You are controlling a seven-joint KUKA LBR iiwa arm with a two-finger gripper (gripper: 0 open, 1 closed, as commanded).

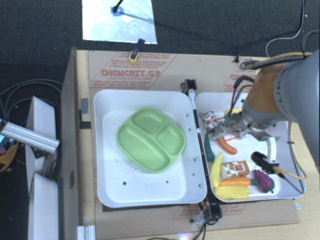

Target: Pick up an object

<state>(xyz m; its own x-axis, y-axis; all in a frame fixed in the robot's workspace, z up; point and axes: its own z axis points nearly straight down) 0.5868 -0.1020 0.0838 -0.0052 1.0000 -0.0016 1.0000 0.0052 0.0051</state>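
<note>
Glossy white plastic bins (107, 184), a matt green plastic plate (151, 139), brown printed cardboard (130, 71) beneath

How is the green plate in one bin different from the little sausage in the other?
The green plate is large, pale green, and split into compartments; the sausage is small, orange-red and rod-shaped. The plate lies in the left bin; the sausage lies in the right bin among other toy foods, just below the gripper. Both lie flat on white bin floors.

The left bin (107, 184) has open floor around its green plate (151, 139). The right bin (285, 196) is crowded: banana (216, 169), carrot (235, 182), sausage (227, 145), small box (235, 169) and purple fruit (264, 180) lie close together, under the arm (280, 96).
</note>
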